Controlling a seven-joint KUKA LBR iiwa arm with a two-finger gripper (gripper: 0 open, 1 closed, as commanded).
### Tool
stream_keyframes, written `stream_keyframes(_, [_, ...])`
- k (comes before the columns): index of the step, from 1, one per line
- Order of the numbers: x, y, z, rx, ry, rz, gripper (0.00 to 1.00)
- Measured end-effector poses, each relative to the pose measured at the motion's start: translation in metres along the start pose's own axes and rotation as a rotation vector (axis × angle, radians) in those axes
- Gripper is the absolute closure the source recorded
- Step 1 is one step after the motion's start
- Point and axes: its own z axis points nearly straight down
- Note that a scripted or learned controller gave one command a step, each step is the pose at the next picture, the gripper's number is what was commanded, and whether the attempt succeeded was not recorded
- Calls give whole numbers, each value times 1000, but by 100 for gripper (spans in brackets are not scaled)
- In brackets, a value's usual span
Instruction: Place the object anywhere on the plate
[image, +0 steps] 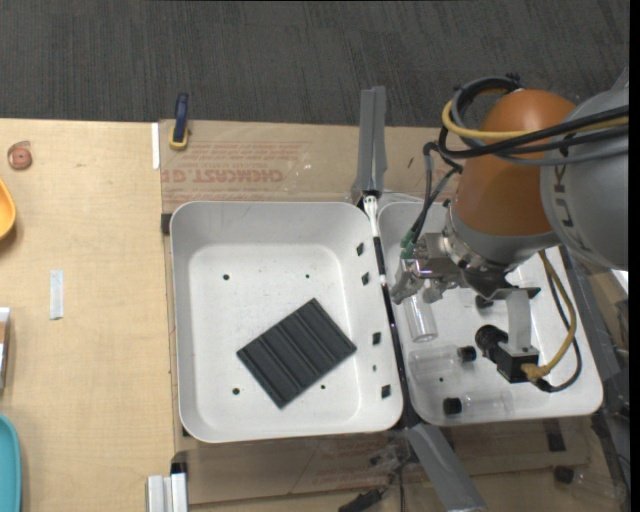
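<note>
A dark grey ribbed rectangular plate (297, 352) lies at a slant on the floor of the left bin (200, 300). My gripper (418, 285) hangs over the left part of the right bin (570, 400), under the orange-banded wrist. A small clear cylindrical object (422, 323) sits just below the gripper, close to the wall between the bins. Whether the gripper touches it I cannot tell. The arm hides most of the right bin's back half.
Small black parts (466, 354) and a clear item (475, 403) lie on the right bin's floor. Black and yellow cables (560, 340) loop off the wrist. A metal bar (372, 140) stands behind the bins. The wooden bench (80, 300) stretches to the left.
</note>
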Motion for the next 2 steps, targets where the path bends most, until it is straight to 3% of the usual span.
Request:
stream_keyframes(1, [73, 15, 39, 1, -1, -161, 100])
stream_keyframes(2, [146, 44, -5, -2, -2, -186, 100])
